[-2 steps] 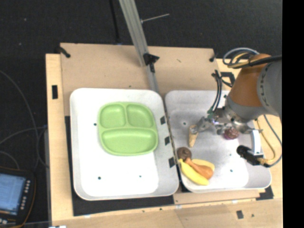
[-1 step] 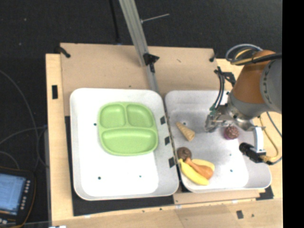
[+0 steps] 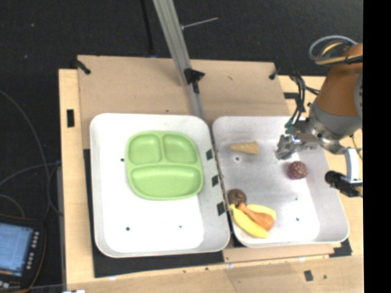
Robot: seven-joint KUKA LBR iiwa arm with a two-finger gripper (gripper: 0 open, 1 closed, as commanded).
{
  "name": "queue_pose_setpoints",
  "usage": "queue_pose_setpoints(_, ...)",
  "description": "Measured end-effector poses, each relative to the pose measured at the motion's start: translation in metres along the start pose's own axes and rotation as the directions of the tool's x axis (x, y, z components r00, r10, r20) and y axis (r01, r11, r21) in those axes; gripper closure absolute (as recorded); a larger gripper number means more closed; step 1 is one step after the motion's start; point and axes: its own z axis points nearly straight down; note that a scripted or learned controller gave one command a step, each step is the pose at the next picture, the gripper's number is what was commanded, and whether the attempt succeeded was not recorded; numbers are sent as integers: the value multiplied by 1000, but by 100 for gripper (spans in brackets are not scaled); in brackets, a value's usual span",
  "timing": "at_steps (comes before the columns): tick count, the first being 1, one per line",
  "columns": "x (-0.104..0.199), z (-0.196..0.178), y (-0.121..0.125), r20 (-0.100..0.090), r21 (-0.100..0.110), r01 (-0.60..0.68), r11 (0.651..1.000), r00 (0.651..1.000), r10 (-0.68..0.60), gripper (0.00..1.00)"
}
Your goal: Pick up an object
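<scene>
The right bin [image 3: 263,133] holds a tan wedge-shaped piece [image 3: 245,148] near its back, a dark maroon ball [image 3: 297,170] at the right, and a brown round piece [image 3: 236,196], an orange carrot [image 3: 258,218] and a yellow banana [image 3: 247,223] clustered at the front left. My gripper [image 3: 285,148] hangs over the right bin's back right part, just up and left of the maroon ball and right of the tan wedge. I see nothing between its fingers.
The left bin [image 3: 116,224] carries a green divided plate [image 3: 165,165]. A slanted metal pole [image 3: 174,41] rises behind the bins, ending at a clamp [image 3: 194,78]. Black cables [image 3: 299,93] run along the arm at the right.
</scene>
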Motion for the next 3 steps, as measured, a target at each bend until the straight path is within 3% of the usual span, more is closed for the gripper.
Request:
queue_pose_setpoints(1, -2, -54, 2, 0, 1, 2, 1000, 1000, -2, 100)
queue_pose_setpoints(2, -3, -10, 1, -1, 10, -1, 1000, 1000, 1, 100)
queue_pose_setpoints(3, 57, -20, 16, -5, 5, 7, 1000, 1000, -7, 100)
